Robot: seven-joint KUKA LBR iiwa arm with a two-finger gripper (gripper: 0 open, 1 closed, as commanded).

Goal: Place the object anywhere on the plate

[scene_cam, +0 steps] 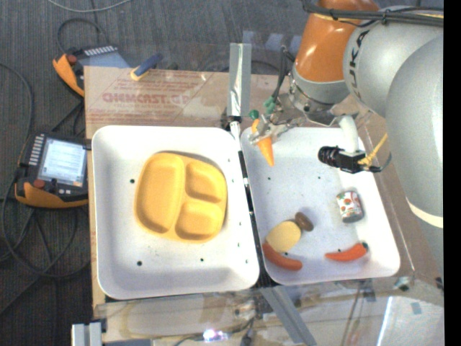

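Observation:
A yellow divided plate (181,194) lies in the left white bin (115,265). My gripper (263,127) hangs over the far left corner of the right bin (382,265), close to the wall between the two bins. It is shut on a small orange toy carrot (266,150), which points down with its green top up by the fingers. The carrot is lifted a little above the bin floor, to the right of the plate.
In the right bin lie a small printed can (349,205), a red chili pepper (346,252), a red sausage (282,260), a pale yellow rounded piece (284,234) and a brown piece (304,222). A handheld controller (54,168) sits left of the bench.

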